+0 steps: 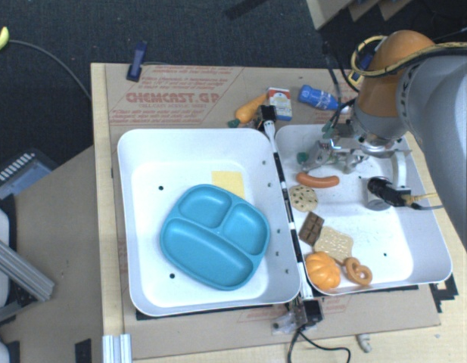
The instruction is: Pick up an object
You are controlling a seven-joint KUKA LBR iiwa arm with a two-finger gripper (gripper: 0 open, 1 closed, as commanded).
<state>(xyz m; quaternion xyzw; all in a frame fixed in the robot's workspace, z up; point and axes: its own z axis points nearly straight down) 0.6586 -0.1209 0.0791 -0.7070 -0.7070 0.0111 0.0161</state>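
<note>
Red "CHEMCAST" lettering on tan cardboard sheet (172,93) at upper centre, metal two-finger gripper (340,154) low in right white bin (415,259), grip state indiscernible, just above orange-red toy sausage (318,179) right of centre

Dark carpet (51,97) all round a tan board (180,93).
Red print on the board, a thin cable (55,59) across the carpet, grey rail (21,267) bottom left.

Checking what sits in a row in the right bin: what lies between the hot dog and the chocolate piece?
In the camera view, a round speckled cookie lies between the hot dog and the chocolate piece.
</note>
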